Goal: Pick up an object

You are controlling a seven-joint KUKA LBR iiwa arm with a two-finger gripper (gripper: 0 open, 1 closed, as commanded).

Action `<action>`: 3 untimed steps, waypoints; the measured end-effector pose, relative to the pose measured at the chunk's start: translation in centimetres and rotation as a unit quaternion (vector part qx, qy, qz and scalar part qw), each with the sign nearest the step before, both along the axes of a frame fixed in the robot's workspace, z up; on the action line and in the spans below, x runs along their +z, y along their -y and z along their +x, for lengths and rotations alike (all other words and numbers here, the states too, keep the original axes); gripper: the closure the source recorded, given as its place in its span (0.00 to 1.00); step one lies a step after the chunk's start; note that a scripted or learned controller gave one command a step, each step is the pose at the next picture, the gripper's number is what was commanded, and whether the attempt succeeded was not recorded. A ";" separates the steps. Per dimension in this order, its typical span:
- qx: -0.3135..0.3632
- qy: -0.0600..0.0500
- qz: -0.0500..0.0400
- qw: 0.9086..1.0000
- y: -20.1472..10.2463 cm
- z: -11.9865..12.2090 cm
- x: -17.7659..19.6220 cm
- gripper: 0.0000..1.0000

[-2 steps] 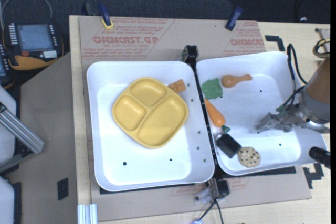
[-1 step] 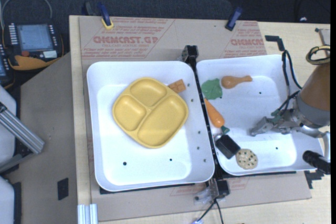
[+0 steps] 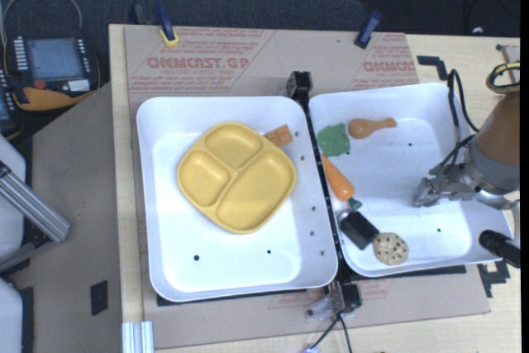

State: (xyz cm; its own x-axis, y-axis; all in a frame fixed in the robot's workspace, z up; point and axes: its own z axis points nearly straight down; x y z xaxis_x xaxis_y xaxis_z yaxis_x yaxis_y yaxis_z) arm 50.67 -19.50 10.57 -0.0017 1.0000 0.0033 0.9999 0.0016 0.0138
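Note:
My gripper (image 3: 427, 193) hangs low over the right bin (image 3: 430, 107), near its right side, with bare white floor beneath it. To its left lie an orange carrot (image 3: 336, 178), a green leafy piece (image 3: 335, 139) and a tan drumstick-shaped piece (image 3: 370, 126). A black block (image 3: 359, 229) and a round speckled cookie (image 3: 390, 248) rest near the bin's front edge. Nothing is seen held at the gripper tip, and it stands apart from all of these.
The left bin (image 3: 165, 202) holds a yellow divided plate (image 3: 237, 176) with a small brown block (image 3: 279, 135) at the plate's far right edge. A black divider (image 3: 318, 178) runs between the bins. The arm's body (image 3: 500, 149) and cables (image 3: 455, 107) cover the right bin's right rim.

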 end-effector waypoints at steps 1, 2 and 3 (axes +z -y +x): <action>0.000 -0.005 -0.003 1.000 -0.9 -0.1 4.9 1.00; 0.000 -0.004 -0.003 1.000 -0.9 0.0 9.7 1.00; 0.003 -0.007 0.000 1.000 -6.6 1.4 9.2 1.00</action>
